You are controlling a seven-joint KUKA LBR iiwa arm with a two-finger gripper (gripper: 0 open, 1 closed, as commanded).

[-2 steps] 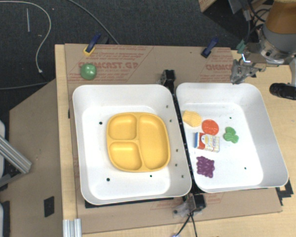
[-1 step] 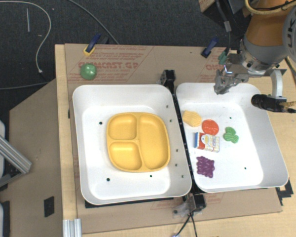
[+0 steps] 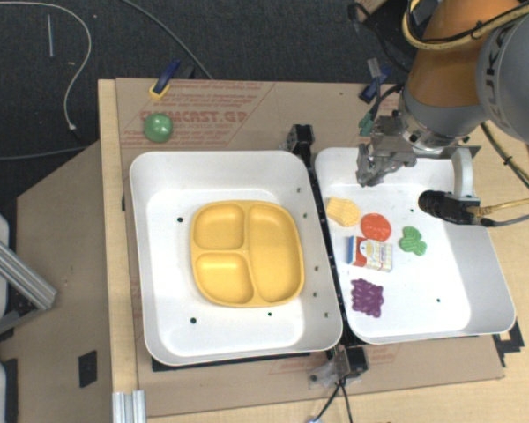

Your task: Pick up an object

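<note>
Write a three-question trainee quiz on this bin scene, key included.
1. True or false: the yellow divided plate lies in the left bin.
2. Which item lies nearest the gripper? A) purple grapes B) pale yellow piece C) green ball
3. Fill in: the green ball rests on the ____, outside both bins.

Key: 1 true. 2 B. 3 cardboard.
</note>
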